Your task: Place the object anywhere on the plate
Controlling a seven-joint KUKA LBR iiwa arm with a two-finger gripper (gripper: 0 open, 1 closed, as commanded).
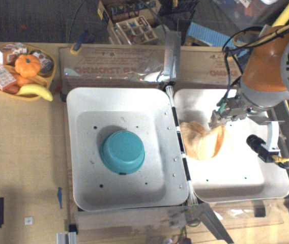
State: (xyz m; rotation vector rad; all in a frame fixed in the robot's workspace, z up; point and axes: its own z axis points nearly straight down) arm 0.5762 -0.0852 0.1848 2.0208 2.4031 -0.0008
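Observation:
A teal round plate [123,151] sits in the middle of the left white bin [83,111]. A pale tan, bread-like object [199,140] lies at the left side of the right bin [236,179], close to the wall between the two bins. My gripper [219,119] hangs over the object's upper right edge, touching it or just above it. The grey arm with its orange band reaches in from the upper right.
A basket with a toy pumpkin, a banana and small boxes [18,72] stands on the bench at the far left. A metal divider [171,65] rises behind the bins. Clutter lies on the floor beyond the bench.

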